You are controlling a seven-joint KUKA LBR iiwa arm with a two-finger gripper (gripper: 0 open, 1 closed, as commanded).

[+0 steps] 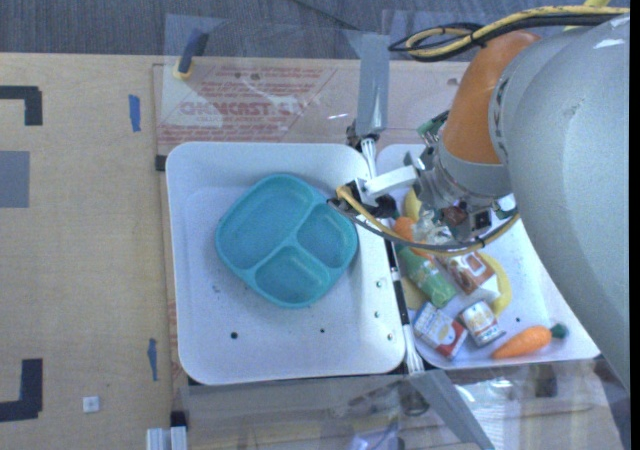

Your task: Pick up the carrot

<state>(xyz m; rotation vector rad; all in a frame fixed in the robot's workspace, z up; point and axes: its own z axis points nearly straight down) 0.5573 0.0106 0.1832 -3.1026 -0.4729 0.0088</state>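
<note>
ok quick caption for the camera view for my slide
Arm's hand lowered over the cluttered right bin, carrot lying near its front edge; teal divided plate in the left bin.

The divided plate (287, 240) is teal; the left bin (200, 328) holding it is white. The carrot (522, 341) is orange with a green tip. The arm (560, 138) is grey with an orange band. The bench (80, 268) is light tan, marked with blue tape (134, 112).
</note>
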